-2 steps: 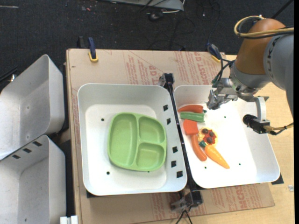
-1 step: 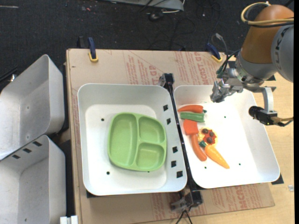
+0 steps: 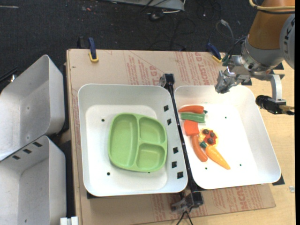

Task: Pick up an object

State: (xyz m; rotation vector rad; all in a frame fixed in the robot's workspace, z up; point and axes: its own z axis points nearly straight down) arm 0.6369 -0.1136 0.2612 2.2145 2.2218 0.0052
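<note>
Brown bench board (image 3: 126,62), two white bins. The gripper (image 3: 222,86) hovers over the right bin's (image 3: 255,139) far rim, apparently carrying nothing, finger gap unreadable. Approach step: it must descend toward the toy vegetables. The orange carrot (image 3: 217,156) lies near centre, long axis diagonal, tip toward the near-right corner.

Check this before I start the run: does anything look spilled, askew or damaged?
Nothing stands out. The green divided plate lies flat in the left bin; the toy vegetables cluster in the right bin, with the gripper above its far edge.
</note>
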